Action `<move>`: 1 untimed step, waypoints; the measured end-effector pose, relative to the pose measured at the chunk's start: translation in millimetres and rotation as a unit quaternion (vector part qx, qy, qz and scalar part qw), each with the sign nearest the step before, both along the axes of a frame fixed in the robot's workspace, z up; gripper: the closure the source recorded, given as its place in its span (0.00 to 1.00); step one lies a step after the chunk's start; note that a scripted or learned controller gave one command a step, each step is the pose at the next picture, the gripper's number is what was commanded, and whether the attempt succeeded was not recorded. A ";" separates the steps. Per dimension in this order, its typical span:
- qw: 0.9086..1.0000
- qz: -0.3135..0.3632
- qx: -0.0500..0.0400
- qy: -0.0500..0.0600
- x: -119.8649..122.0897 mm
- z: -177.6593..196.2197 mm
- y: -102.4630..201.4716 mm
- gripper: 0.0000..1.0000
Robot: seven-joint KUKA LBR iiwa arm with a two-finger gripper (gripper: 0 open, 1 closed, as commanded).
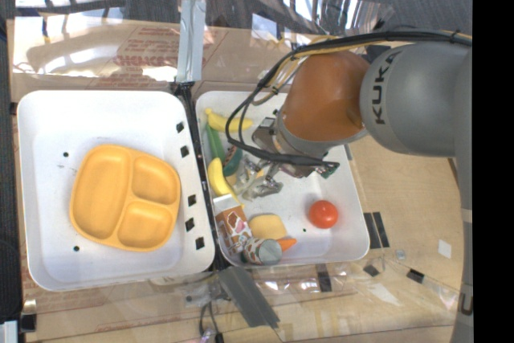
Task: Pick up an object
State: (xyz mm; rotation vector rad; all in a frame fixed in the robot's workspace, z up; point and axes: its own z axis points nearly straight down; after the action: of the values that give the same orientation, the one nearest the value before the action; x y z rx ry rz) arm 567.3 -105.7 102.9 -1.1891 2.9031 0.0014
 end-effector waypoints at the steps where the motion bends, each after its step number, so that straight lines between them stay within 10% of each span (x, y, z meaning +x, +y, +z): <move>1: 1.000 0.027 -0.001 -0.003 92.1 93.9 40.4 1.00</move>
State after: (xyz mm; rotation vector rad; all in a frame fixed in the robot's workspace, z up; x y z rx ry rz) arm 659.4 -65.3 196.9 -1.2641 2.8654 -0.0062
